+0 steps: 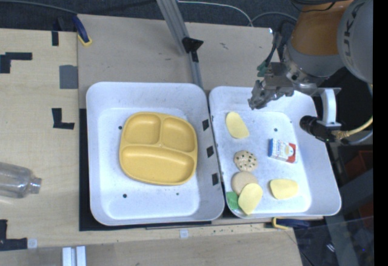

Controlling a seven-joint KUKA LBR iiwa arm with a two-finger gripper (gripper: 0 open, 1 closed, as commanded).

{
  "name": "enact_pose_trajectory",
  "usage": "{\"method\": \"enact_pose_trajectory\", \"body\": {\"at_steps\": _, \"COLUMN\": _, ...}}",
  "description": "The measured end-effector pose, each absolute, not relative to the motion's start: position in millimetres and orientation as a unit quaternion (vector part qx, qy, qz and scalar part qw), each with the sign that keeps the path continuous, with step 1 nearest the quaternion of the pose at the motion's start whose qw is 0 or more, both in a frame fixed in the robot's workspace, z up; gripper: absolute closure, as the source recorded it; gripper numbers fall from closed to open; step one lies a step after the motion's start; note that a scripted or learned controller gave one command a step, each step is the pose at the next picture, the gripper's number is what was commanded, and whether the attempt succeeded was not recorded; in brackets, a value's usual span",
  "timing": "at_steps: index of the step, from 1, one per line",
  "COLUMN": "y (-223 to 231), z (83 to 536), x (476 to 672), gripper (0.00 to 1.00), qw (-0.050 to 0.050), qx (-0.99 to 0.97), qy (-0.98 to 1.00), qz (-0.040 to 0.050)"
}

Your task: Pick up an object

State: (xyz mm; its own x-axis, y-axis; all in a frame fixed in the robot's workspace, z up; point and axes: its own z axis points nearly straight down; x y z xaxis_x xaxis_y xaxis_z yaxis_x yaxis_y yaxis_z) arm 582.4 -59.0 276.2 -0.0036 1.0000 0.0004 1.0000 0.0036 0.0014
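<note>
My gripper (259, 101) hangs over the right bin's (321, 156) back edge, grip state indiscernible, short of the nearest yellow piece (237, 125).

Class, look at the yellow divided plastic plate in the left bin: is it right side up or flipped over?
Right side up: the yellow divided plastic plate shows three hollow compartments with raised ridges between them, facing the camera.

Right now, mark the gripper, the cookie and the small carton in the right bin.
gripper (259, 101), camera view, at the fingertips over the bin's top edge.
cookie (245, 160), camera view, middle of its speckled face.
small carton (282, 150), camera view, middle of its top face.
</note>
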Motion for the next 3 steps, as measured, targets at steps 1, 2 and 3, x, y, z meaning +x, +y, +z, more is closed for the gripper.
{"method": "enact_pose_trajectory", "body": {"at_steps": 1, "y": -95.3, "z": 170.8, "x": 561.4, "gripper": 1.00, "qw": -0.004, "qx": 0.708, "qy": 0.706, "qz": -0.0041}}
{"method": "enact_pose_trajectory", "body": {"at_steps": 2, "y": -35.9, "z": 241.3, "x": 602.0, "gripper": 1.00, "qw": 0.002, "qx": 0.704, "qy": 0.710, "qz": 0.0028}}
{"method": "enact_pose_trajectory", "body": {"at_steps": 3, "y": 17.2, "z": 234.7, "x": 551.5, "gripper": 1.00, "qw": -0.002, "qx": 0.705, "qy": 0.709, "qz": -0.0009}}
